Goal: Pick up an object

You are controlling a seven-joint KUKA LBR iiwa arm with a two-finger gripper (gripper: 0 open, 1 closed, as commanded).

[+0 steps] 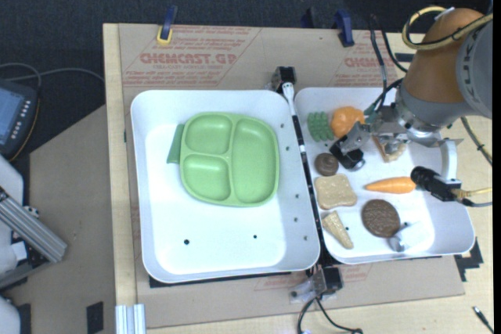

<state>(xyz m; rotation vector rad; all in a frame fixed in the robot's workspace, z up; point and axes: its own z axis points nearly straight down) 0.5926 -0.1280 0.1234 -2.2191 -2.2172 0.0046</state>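
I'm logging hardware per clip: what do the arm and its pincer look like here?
The arm is a rounded body with an orange band over grey metal near the wrist. Black and yellow cables loop around its upper part. The pincer is dark, mostly black, with a pale grey mount behind it.

green tray point(230, 159), orange carrot point(390, 185), white bins point(156, 192)

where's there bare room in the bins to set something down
The left bin has bare floor in front of and left of the green divided plate. The right bin is crowded: carrot, bread slice, brown cookie and the gripper. Its one bare patch is the near right corner.
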